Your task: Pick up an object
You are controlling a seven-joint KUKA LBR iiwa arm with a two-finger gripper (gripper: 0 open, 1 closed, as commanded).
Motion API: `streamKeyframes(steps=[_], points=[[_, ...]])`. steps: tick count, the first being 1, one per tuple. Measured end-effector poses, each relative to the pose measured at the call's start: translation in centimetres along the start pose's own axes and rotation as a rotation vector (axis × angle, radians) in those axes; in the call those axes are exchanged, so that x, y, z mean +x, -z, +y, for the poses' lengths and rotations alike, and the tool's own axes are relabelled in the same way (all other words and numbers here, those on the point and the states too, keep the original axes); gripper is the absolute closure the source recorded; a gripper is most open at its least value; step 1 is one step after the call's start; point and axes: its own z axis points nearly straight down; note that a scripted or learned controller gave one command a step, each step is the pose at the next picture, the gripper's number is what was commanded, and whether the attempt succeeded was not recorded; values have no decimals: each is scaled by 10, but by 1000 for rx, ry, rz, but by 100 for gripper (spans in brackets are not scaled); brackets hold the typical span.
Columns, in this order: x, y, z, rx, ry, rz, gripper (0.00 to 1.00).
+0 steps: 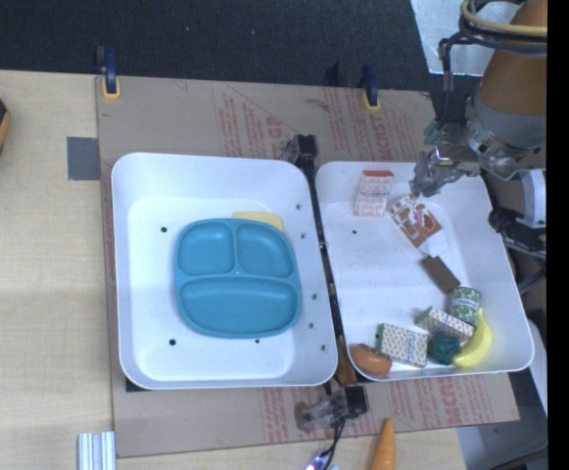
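two white bins side by side at frame centre. left bin [127, 262]: one blue divided plate [236, 277], with one pale yellow item [258, 220] partly hidden at its upper edge. right bin [353, 262]: one small white-and-red packet [373, 193] at upper left, one red-and-white wrapper [416, 221], one brown bar [442, 273], and a lower-right cluster (one patterned carton [403, 344], one banana [474, 345], one orange-brown item [370, 360]). gripper [427, 184], upper right, sits just above the wrapper; finger spacing and any hold cannot be told.

No print on the packets is legible.
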Motion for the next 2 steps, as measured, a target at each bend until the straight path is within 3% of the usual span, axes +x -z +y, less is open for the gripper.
streamKeyframes(steps=[1,2], points=[[38,8,-18,5,2,1,100],[34,-11,1,2,3,-2,100]])
